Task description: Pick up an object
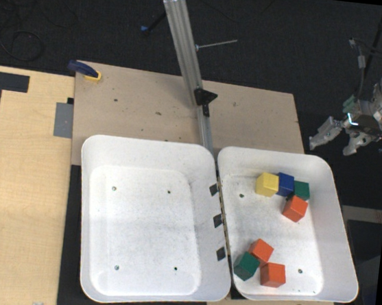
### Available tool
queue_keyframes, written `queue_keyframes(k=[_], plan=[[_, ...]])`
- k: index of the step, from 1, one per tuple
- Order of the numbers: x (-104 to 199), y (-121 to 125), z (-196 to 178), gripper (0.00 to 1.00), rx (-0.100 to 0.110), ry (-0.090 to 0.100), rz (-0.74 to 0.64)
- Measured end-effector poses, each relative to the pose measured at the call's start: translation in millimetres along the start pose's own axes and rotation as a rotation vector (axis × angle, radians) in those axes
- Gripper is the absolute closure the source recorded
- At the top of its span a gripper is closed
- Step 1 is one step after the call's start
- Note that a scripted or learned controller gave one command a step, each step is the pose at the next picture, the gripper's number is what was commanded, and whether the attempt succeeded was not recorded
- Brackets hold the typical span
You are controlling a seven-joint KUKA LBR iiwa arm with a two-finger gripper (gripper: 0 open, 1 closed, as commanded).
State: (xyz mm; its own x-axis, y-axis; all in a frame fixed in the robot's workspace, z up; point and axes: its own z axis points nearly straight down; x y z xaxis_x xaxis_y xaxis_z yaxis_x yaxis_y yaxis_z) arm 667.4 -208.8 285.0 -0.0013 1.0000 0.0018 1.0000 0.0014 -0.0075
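In the camera view, the gripper [338, 137] hangs at the right edge of the frame, above and beyond the upper right corner of the right bin [338, 222], over the dark floor. Its two pale fingers [323, 133] are spread apart, and nothing sits between them; it touches neither bin nor block.

The right bin holds seven blocks in two groups. Near its upper middle, a yellow block [266, 184] touches a blue block [285, 183], with a green block [302, 190] just beside the blue one on its right. An orange block [294, 209] lies just below that green one. Toward the lower part of the bin, a second orange block [261, 250] sits just above a dark green block [247, 266] and a third orange block [273, 274], the three close together near the bin's lower left.

The left bin [99, 171] lies alongside, its rim meeting the right bin's rim at the centre of the frame. An aluminium rail [186, 51] slants from the upper middle down toward the seam between them.
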Motion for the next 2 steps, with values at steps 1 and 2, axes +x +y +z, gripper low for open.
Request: queue_keyframes(k=[1,2], plan=[[1,1,-3,0.00,-0.004,-0.002,-0.004],[1,-7,43,0.00,-0.001,-0.001,0.000]])
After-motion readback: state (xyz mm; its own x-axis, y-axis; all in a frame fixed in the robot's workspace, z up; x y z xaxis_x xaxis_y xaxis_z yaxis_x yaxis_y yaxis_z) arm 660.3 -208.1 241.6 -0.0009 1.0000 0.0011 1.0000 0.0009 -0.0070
